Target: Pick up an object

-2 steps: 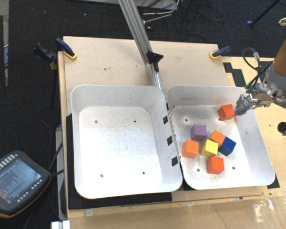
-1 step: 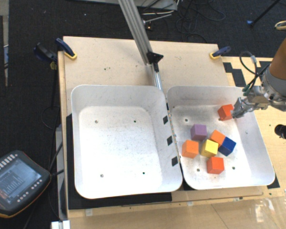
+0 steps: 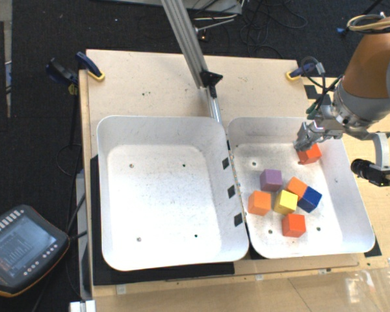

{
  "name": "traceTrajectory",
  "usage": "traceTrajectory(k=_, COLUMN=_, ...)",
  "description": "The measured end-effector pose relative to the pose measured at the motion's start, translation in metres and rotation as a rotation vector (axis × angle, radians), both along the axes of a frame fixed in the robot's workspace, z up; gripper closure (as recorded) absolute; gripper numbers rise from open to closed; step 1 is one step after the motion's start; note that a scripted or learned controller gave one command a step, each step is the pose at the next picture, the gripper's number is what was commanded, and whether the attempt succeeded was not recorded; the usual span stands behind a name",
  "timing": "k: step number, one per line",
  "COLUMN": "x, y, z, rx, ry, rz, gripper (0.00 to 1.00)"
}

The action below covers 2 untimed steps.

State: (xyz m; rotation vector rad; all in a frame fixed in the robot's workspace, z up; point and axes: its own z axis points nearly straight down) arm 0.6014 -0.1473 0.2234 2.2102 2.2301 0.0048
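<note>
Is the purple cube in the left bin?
No, the purple cube sits in the right bin among the other cubes.

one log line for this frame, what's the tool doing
tool: at far side of right bin | directly over red-orange block | grasp: cannot tell | five blocks clustered mid-bin

Two white bins (image 3: 162, 135); blocks: three orange (image 3: 260, 203), two red (image 3: 294, 225), one purple (image 3: 271, 179), yellow (image 3: 286, 201), blue (image 3: 310, 199).
</note>
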Motion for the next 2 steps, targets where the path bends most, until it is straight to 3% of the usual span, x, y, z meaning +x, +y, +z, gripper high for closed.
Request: traceTrajectory(k=2, x=0.027, y=0.095, z=0.017, rx=0.0, ry=-0.001, rz=-0.001, gripper=1.0)
